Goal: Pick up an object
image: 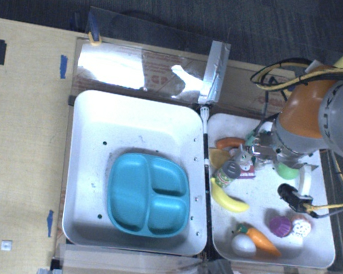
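Banana (228, 200) lies below-left of tool (246, 156), apart.

You were looking at a robotics lab: a pale wooden surface (13, 160) carried black alignment marks at nine o'clock, blue tape tabs (63, 65), two white bins (91, 114), and loose yellow cables (278, 73) at one o'clock.

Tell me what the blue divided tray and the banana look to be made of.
Blue divided tray: apparently moulded plastic, matte to satin, judging by its uniform colour and soft rounded compartment walls. Banana: probably a plastic or rubber toy, given its smooth, even yellow surface; I can't tell which.
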Controlling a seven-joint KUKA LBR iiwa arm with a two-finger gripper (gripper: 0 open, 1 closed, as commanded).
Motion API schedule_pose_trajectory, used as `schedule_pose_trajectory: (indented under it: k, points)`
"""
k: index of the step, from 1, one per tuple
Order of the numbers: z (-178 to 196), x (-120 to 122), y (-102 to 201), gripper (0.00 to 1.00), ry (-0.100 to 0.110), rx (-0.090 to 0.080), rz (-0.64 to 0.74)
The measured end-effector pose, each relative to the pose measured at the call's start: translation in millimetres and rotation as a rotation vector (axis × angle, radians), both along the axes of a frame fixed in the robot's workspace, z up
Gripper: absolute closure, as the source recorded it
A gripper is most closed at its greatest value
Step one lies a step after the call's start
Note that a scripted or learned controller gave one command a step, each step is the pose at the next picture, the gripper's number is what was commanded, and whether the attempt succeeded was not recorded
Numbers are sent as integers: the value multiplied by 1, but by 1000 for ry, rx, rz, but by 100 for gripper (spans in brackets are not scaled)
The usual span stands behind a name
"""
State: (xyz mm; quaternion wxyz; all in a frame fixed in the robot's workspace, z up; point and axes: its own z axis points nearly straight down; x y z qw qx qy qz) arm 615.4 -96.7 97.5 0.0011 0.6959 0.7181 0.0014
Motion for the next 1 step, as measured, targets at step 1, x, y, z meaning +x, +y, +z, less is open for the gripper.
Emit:
schedule_pose_trajectory:
  k: [1]
  points:
    - [-9, -45, -15, 100, -2, 2, -566]
